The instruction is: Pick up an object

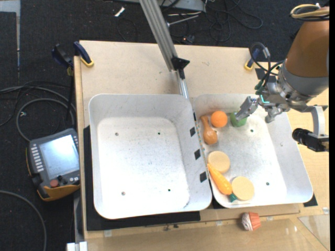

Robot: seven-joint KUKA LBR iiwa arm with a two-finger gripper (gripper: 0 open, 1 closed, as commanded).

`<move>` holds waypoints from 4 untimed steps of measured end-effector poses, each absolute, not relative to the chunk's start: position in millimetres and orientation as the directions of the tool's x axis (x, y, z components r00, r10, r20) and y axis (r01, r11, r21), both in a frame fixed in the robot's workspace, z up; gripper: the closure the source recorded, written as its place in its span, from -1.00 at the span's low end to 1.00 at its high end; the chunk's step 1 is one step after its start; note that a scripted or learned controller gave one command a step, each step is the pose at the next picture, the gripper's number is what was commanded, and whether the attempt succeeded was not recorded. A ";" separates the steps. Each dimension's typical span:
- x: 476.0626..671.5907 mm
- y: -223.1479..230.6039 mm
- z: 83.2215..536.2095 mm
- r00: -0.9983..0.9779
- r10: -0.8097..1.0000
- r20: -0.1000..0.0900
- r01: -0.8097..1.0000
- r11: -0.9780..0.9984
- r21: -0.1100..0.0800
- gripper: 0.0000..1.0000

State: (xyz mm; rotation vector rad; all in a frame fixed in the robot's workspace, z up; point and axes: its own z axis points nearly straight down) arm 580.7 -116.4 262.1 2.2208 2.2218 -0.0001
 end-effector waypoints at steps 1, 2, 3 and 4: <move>584.4 -113.0 199.0 0.000 1.000 0.001 1.000 0.000 -0.006 -1.00; 591.3 -110.3 151.7 0.000 1.000 0.000 1.000 0.000 -0.005 -1.00; 590.2 -109.5 97.8 0.001 1.000 0.001 1.000 -0.001 -0.005 -1.00; 591.8 -110.2 111.5 0.002 1.000 0.000 1.000 -0.002 0.001 1.00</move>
